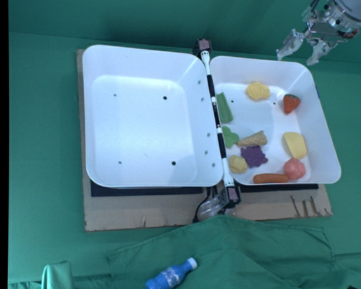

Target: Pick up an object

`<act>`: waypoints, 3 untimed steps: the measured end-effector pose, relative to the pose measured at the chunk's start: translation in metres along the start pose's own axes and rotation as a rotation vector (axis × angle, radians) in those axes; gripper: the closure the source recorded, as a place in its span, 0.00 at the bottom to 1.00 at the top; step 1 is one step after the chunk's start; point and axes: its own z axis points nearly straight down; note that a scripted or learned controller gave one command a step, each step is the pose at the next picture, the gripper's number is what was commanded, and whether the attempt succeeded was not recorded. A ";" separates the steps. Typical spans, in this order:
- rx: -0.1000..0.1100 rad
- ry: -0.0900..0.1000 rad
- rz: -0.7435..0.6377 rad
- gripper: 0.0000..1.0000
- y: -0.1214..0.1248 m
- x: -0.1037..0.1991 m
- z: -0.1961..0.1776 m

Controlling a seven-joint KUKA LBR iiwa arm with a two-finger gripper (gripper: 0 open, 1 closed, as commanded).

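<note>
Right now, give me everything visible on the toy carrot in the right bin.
The carrot is a small orange toy, long and slim with rounded ends, smooth and plastic-looking. No green top can be made out. It lies flat, roughly level across the view, on the floor of the right bin close to its near wall. Its right end sits against or just short of a pink rounded toy; contact cannot be told. A purple toy lies just behind it, apart. The gripper hangs open beyond the bin's far corner, well away.

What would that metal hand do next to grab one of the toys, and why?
Probably move down and toward the strawberry. The hand hangs open above the far rim of the right bin, holding nothing, and the strawberry is the toy lying nearest it, with bare floor around it.
</note>
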 end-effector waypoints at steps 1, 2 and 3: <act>0.006 0.003 -0.006 0.00 0.001 0.057 0.068; 0.010 0.003 0.001 0.00 -0.091 0.082 0.104; 0.011 0.003 0.007 0.00 -0.191 0.062 0.131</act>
